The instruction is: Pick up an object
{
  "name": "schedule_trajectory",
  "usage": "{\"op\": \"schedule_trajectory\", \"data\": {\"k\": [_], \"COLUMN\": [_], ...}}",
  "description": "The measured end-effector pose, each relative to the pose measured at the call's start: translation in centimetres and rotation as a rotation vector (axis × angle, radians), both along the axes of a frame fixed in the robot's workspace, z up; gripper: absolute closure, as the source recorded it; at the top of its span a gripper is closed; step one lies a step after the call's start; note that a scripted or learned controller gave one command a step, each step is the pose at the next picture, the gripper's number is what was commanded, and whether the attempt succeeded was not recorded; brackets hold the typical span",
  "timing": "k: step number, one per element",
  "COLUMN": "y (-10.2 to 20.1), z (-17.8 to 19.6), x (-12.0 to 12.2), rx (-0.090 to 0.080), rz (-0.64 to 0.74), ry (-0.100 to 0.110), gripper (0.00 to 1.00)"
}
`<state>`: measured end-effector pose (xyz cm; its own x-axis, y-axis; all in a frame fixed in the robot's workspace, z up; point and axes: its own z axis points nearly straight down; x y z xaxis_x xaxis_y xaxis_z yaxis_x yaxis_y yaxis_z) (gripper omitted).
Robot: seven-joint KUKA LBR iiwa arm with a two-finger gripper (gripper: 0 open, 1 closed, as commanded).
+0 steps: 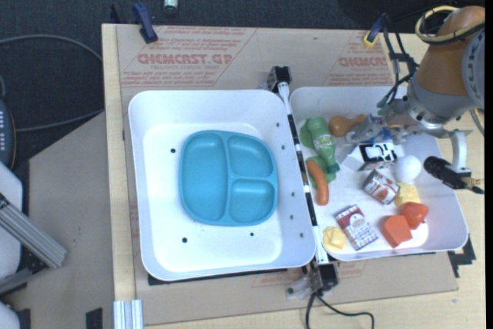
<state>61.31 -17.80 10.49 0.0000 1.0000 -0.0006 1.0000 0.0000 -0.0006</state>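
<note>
The arm (447,65) reaches in from the right and places the pincer (377,136) low over the upper part of the right bin (454,235). The view does not resolve whether the pincer is spread or pressed together, and no object can be confirmed between its tips.

No object is lifted; all candidates lie in the right bin. A green bottle (320,139) lies near the bin's left wall, with an orange carrot (317,179) just below it. A brown item (345,123) sits near the upper rim. A white egg (407,166) lies just right of the pincer, with a small printed can (380,186) below it. Toward the lower edge lie a red-and-white box (356,226), a yellow item (333,240), and an orange block (397,229). The left bin (146,119) holds a blue divided plate (228,177).

Procedure for the step in hand, as a judgement:
1. Select the object nearest the pincer; the items are crowded here.
2. Centre the tips over a single item, clear of neighbours.
3. Descend vertically, then close.
4. Rounded items such as the egg are likely to slip; straddle the widest part.
</note>
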Motion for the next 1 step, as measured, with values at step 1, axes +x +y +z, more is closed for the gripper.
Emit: {"op": "schedule_trajectory", "data": {"k": [1], "y": [2.02], "z": [-2.02], "x": [3.15], "rx": [0.001], "rz": [0.002], "ry": [0.000], "gripper": [0.00]}}
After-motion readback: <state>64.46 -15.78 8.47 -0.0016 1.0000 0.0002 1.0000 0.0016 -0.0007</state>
